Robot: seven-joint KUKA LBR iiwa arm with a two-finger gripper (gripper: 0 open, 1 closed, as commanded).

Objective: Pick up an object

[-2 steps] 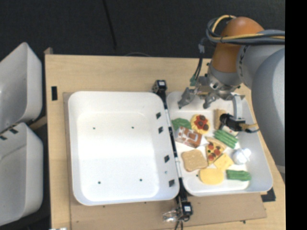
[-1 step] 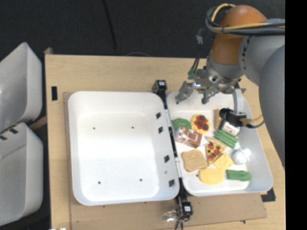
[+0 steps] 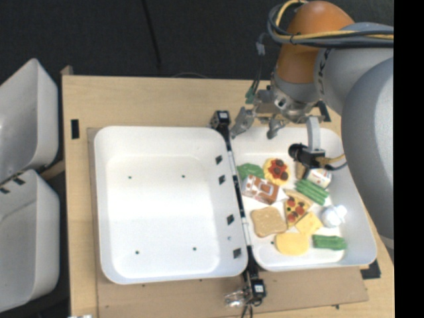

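My gripper [image 3: 257, 124] hangs over the far end of the right bin [image 3: 354, 244], open, with nothing between its fingers. Play-food pieces lie below and in front of it. Nearest are a green leafy piece [image 3: 250, 171] and a round pizza-like piece [image 3: 277, 169]. Further forward lie a red-and-white waffle piece [image 3: 260, 189], a bread slice [image 3: 267, 221], a pizza slice [image 3: 296, 207] and a yellow disc [image 3: 292, 244]. All of these rest on the bin floor, apart from the fingers.
The left bin [image 3: 159, 204] sits alongside, its rim meeting the right bin's at a clipped divider [image 3: 232, 191]. A green ridged piece [image 3: 311, 192], a green bean [image 3: 329, 242], a white lump [image 3: 333, 214] and a small white-and-red piece [image 3: 320, 176] crowd the right bin's right side.
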